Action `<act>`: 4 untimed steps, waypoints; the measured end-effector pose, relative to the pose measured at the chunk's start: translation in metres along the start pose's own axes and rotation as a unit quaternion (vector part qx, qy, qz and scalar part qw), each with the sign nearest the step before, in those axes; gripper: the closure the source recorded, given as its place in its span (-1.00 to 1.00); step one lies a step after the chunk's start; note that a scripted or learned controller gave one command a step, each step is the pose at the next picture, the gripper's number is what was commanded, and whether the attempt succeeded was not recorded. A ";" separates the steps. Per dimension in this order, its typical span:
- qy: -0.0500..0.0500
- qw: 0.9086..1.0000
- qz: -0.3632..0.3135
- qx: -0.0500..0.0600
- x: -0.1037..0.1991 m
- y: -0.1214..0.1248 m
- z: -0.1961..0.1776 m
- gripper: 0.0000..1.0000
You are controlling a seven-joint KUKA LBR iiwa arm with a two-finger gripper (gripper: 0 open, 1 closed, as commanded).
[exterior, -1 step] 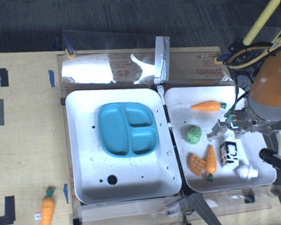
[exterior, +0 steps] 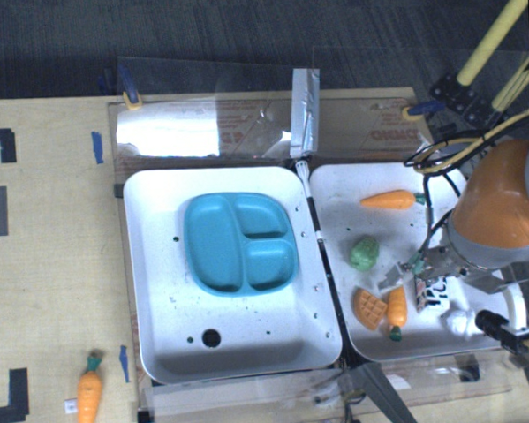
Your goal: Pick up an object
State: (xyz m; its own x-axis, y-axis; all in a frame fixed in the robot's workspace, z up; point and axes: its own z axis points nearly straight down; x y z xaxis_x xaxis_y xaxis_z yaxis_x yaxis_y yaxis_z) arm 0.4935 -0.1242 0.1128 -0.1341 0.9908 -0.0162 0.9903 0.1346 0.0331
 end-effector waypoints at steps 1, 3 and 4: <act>0.000 0.993 0.121 -0.010 -0.041 -0.002 0.007 -1.00; 0.006 0.995 0.100 0.015 0.025 -0.010 0.011 1.00; 0.006 0.994 0.104 0.014 0.038 0.028 -0.074 1.00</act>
